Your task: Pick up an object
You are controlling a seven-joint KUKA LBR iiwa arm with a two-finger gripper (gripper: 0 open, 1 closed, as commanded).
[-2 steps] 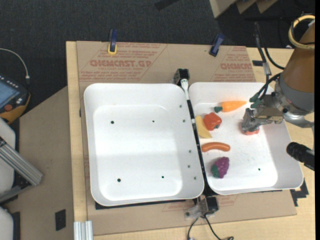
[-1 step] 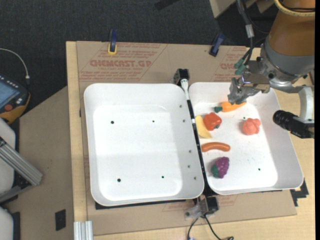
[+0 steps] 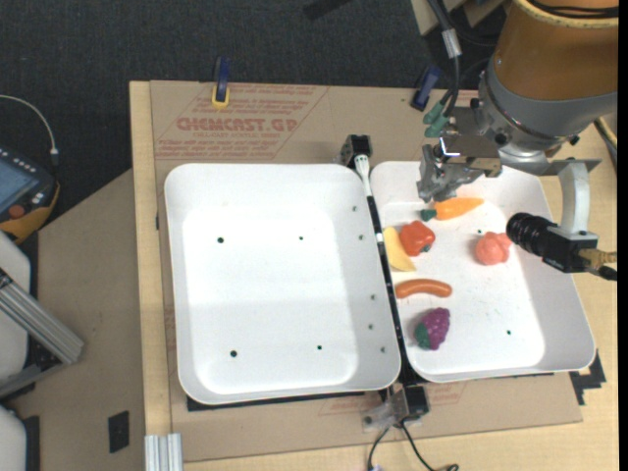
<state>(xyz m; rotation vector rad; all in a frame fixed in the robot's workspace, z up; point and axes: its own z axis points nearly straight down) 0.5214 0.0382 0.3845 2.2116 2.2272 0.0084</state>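
Note:
In the right bin (image 3: pixel 549 356) lie several toy foods: an orange carrot (image 3: pixel 459 207) with a green top, a red pepper (image 3: pixel 418 236), a yellow banana (image 3: pixel 396 251), a brown sausage (image 3: pixel 423 288), purple grapes (image 3: pixel 433 327) and a pink strawberry (image 3: pixel 492 249). My gripper (image 3: pixel 438 186) hangs low over the far part of that bin, just above and slightly left of the carrot's green end. I see nothing held in it.
The left bin (image 3: pixel 265 292) lies beside the right one, with a black divider between them. A black cylinder (image 3: pixel 542 235) on the arm juts over the right bin near the strawberry. Both bins rest on a cardboard sheet (image 3: pixel 245 116).

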